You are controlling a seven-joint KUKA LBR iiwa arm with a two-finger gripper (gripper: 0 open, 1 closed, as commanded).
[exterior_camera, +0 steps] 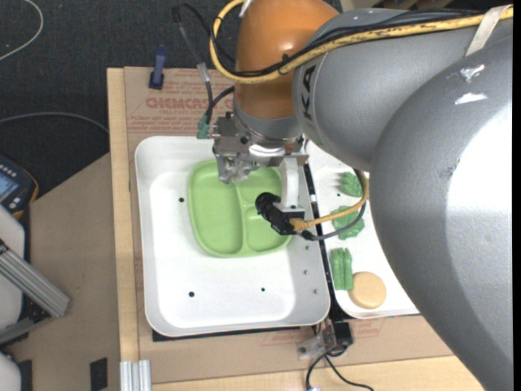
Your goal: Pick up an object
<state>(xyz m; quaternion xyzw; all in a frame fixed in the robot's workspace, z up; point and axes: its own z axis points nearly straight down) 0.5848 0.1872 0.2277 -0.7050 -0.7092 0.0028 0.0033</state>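
A light green divided plate [220, 214] lies in the left white bin [163, 243], toward its right side. My gripper [234, 169] hangs over the plate's far edge, low above it; the wrist body hides how the fingers stand. In the right bin [383, 306] I see a green leafy piece [341, 267], a tan round piece [368, 288] and more green pieces [350, 184] partly hidden by the arm.
The grey arm covers most of the right bin and the upper right of the view. A black cable clip [273, 210] hangs from the wrist over the plate's right half. A blue clamp [158, 68] sits on the cardboard behind the bins.
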